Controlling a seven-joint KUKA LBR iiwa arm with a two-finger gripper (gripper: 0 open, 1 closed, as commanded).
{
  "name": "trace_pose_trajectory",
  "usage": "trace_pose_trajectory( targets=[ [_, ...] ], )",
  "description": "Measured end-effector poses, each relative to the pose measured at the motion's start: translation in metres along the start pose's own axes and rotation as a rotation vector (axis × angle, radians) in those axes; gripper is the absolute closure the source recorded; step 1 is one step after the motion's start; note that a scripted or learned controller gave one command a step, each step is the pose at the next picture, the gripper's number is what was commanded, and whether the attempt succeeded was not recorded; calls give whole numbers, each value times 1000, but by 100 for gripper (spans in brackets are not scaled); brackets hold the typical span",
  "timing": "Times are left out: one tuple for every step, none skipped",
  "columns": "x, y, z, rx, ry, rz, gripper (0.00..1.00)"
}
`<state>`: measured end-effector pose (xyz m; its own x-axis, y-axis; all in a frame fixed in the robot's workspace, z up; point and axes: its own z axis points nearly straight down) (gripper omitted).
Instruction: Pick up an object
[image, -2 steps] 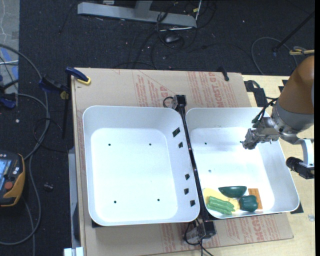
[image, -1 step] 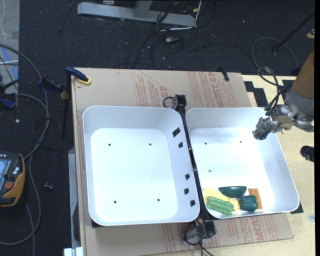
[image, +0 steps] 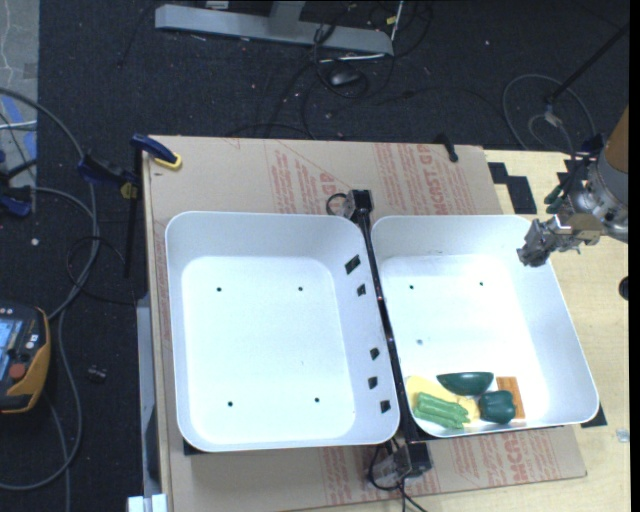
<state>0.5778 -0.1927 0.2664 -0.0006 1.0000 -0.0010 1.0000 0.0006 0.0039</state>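
Observation:
In the camera view the right bin (image: 560, 330) holds a cluster at its near edge: a dark green bowl-like piece (image: 466, 381), a green ridged piece (image: 441, 410), a teal green lump (image: 497, 407), a pale yellow piece (image: 424, 386) and an orange-brown block (image: 511, 387). My gripper (image: 537, 247) hangs above the far right rim of that bin, well away from the cluster, with nothing seen between its fingers.
The left bin (image: 180, 300) sits beside the right one, with a black divider strip (image: 377, 310) between them. Both rest on a cardboard sheet (image: 250, 175). A blue and yellow clamp (image: 155, 151) grips the far left corner. Cables cover the floor.

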Motion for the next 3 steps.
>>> trace_pose_trajectory(
  targets=[
    [51, 19, 1, 4, 1, -4, 100],
    [102, 31, 18, 5, 2, -4, 100],
    [150, 29, 25, 5, 2, -3, 100]
  ],
)
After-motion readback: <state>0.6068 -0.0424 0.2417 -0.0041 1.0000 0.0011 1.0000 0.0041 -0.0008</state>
